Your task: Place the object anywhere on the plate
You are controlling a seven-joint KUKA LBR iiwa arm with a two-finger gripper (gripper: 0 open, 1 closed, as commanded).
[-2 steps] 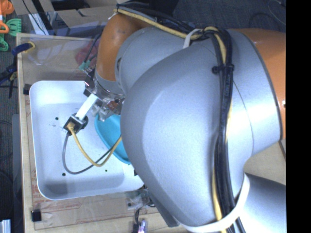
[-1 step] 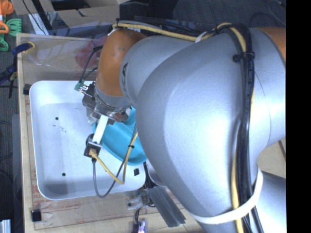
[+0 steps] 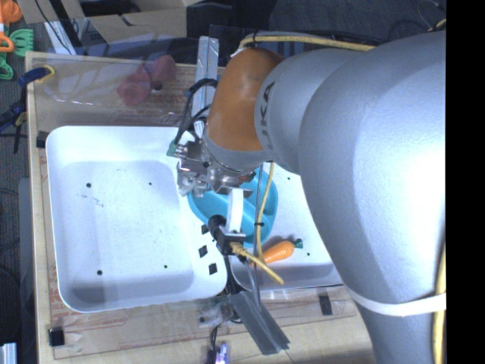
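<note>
Carrot not yet on the plate

The carrot (image 3: 276,250) lay in the bin (image 3: 312,258) just beside the blue plate (image 3: 267,199), apparently off it. The hand (image 3: 214,179) hung over the plate, its grip impossible to tell, so placing remained.

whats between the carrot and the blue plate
Just a narrow strip of bare white bin floor, seen in the camera view; the carrot lies off the plate, near its rim.

wooden bench (image 3: 136,321) | cardboard box (image 3: 144,17) behind | dark floor (image 3: 341,6)
</note>
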